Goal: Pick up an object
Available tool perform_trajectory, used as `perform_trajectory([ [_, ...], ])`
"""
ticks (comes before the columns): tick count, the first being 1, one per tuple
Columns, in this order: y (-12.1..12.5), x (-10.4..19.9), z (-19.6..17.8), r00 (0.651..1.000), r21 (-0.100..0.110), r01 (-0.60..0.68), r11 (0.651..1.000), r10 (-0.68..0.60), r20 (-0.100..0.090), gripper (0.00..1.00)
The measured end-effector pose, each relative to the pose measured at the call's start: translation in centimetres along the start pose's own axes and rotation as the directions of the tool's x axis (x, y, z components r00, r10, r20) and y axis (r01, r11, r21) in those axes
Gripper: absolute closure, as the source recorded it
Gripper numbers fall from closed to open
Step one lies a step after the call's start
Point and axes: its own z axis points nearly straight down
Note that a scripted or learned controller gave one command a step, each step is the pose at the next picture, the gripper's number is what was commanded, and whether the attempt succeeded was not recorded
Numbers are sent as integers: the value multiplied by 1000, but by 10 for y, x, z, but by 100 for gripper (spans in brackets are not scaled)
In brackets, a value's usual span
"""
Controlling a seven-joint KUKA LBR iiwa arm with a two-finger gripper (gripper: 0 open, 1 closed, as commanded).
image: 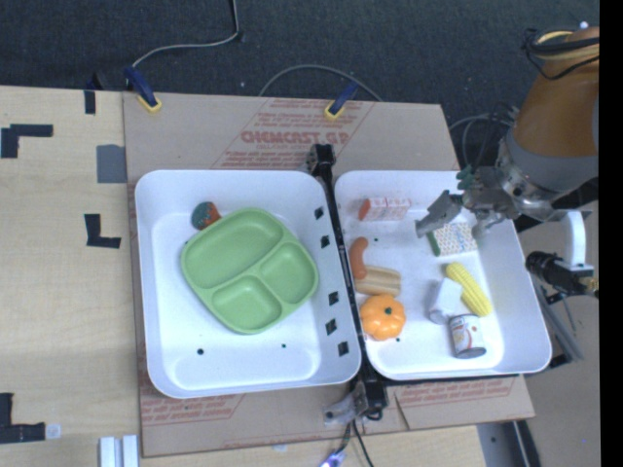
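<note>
White bins (161,261), end effector (458,217) fingers unclear, patterned item (453,239) part hidden

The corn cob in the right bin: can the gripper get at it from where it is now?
Probably yes. The corn cob lies uncovered just below the gripper, with nothing on top. The can lies close beside it, which may leave little room on that side.

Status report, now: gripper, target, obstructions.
Gripper open, over right bin, holding nothing. Corn nearest, just below it. Can lies beside the corn.
</note>
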Motion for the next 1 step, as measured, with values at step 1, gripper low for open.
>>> perform_trajectory([
  [1,-12,-107,129,1000,4,-3,1000,3,0,0],
])
